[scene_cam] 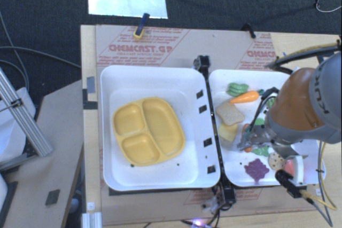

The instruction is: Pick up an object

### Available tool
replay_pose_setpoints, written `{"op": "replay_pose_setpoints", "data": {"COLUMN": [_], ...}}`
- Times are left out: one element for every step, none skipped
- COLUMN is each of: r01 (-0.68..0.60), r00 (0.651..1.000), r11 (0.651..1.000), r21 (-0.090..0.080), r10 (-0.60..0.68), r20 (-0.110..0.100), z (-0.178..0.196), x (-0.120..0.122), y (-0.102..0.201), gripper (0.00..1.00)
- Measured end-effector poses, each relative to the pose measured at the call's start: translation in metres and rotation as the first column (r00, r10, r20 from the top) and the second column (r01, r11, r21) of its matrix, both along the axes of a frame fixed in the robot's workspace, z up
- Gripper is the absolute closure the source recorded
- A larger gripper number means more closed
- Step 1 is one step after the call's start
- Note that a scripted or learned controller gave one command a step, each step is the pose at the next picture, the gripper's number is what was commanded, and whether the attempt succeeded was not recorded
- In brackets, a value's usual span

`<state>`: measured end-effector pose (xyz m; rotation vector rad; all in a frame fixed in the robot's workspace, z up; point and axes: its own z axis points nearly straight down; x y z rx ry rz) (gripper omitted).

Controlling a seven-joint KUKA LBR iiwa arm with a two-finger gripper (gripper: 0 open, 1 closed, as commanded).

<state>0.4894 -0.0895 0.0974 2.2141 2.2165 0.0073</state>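
The right bin (233, 164) holds several toy foods: a green pod (238, 88), an orange carrot (245, 97), a tan bread slice (230, 113), a yellow cheese block (228, 132), purple grapes (256, 169), a green leafy piece (261, 150), a round cracker (276, 159) and a pink-red piece (289, 166). My gripper (249, 140) is low in this bin, just right of the cheese block and above the green leafy piece. The grey and orange arm (294, 109) covers the bin's right part. I see nothing clearly held.
The left bin (133, 80) holds a yellow divided plate (148, 130). A black divider with clips (209, 115) runs between the bins. A blue and yellow tool (141, 25) lies on the cardboard behind the bins.
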Motion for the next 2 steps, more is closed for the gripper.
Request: {"op": "replay_pose_setpoints", "data": {"r01": [-0.009, -0.007], "r00": [1.000, 1.000], "r11": [1.000, 1.000], "r21": [0.002, 0.006], "r10": [0.009, 0.007], "r20": [0.007, -0.009], "z": [0.093, 0.131], "x": [0.078, 0.013], "y": [0.027, 0.070], "gripper": [1.00, 1.00]}}
